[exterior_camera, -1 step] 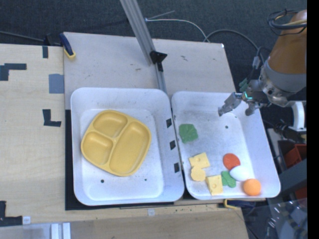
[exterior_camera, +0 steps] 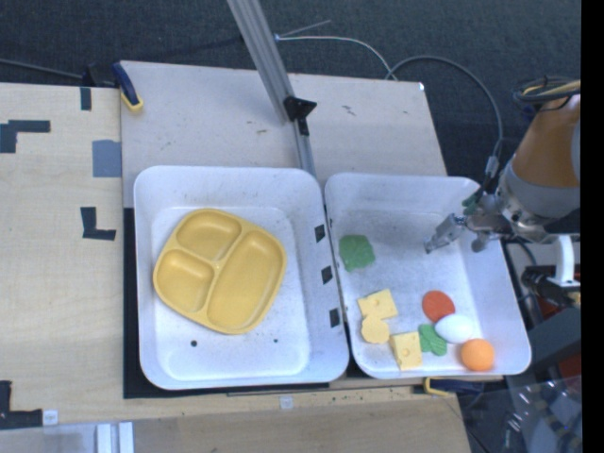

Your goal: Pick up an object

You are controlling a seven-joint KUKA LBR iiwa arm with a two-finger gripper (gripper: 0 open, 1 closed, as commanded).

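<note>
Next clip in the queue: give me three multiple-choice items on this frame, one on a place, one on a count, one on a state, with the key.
1. Where is the yellow plate?
A. left bin
B. right bin
C. on the bench

2. How many yellow cheese pieces are in the right bin?
A. one
B. three
C. five

3. What does the end effector hold?
A. the orange ball
B. the green piece
C. nothing

Key: 1 A, the plate lies inside the left bin. 2 B, three yellow pieces lie near the bin's front. 3 C, it hangs over bare bin floor, with nothing between its fingers.
</note>
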